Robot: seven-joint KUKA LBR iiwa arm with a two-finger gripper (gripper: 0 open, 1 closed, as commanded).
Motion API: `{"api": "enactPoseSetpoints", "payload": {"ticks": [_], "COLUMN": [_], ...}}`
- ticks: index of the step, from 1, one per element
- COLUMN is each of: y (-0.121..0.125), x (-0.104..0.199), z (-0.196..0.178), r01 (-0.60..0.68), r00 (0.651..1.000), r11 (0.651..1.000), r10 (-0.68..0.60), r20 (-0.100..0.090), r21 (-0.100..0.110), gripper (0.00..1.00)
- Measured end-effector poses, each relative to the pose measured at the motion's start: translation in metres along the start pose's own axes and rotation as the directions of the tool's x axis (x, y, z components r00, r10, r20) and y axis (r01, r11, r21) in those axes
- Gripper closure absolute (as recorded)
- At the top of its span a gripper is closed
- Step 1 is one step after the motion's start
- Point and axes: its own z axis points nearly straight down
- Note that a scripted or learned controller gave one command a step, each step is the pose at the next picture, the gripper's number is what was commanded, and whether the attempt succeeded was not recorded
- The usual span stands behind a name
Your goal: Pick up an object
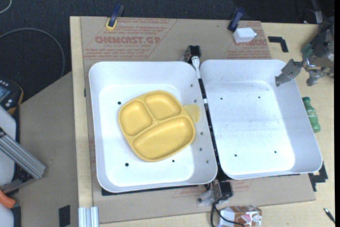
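Observation:
A yellow divided plate (155, 124) with three compartments lies flat in the left white bin (101, 82), slightly left of that bin's middle. My gripper (298, 76) hangs over the far right corner of the right white bin (265, 165), well away from the plate. Its fingers are spread apart, one grey fingertip (282, 76) pointing left over the bin rim, and nothing sits between them.
A small green object (312, 113) lies just outside the right bin's right rim. A white block (244, 35) and two clamps (113, 17) sit on the cardboard at the back. Cables and a connector (193, 54) run between the bins.

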Motion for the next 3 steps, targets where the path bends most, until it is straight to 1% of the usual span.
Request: {"api": "enactPoseSetpoints", "payload": {"ticks": [1,2,3], "y": [-0.057,-0.09,-0.088], "x": [0.058,0.133,0.129], "z": [-0.206,-0.262,-0.269], "r01": [0.006,0.008,0.001], "r00": [1.0,1.0,1.0], "r11": [1.0,1.0,1.0], "r10": [-0.006,-0.008,-0.001], "r20": [0.003,-0.001,0.002], "r21": [-0.021,-0.009,-0.006], "gripper": [0.0,0.0,1.0]}}
